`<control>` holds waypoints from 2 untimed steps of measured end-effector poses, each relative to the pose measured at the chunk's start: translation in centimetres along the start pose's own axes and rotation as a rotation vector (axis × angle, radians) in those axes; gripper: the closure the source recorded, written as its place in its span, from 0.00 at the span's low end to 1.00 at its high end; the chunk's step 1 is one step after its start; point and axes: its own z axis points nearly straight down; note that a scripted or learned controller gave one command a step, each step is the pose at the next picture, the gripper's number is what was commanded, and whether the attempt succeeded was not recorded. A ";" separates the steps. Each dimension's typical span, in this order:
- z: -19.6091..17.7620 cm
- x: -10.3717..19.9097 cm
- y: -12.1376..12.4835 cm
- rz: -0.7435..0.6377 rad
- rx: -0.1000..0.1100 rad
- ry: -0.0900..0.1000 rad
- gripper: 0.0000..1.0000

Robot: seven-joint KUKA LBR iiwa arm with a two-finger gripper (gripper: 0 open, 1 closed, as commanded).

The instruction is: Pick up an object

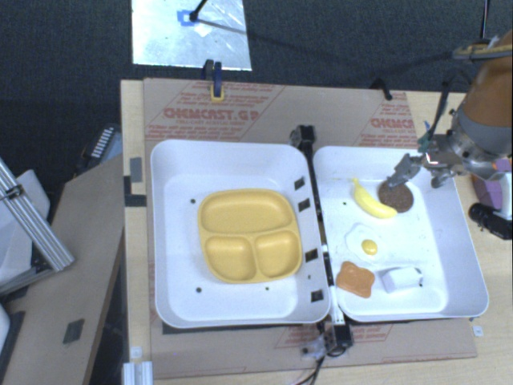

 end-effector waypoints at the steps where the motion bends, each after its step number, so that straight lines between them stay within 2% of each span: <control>1: 4.2 -0.3 -0.3 0.001 0.000 0.000 0.00; 2: 8.6 0.2 -0.8 0.001 0.000 0.000 0.00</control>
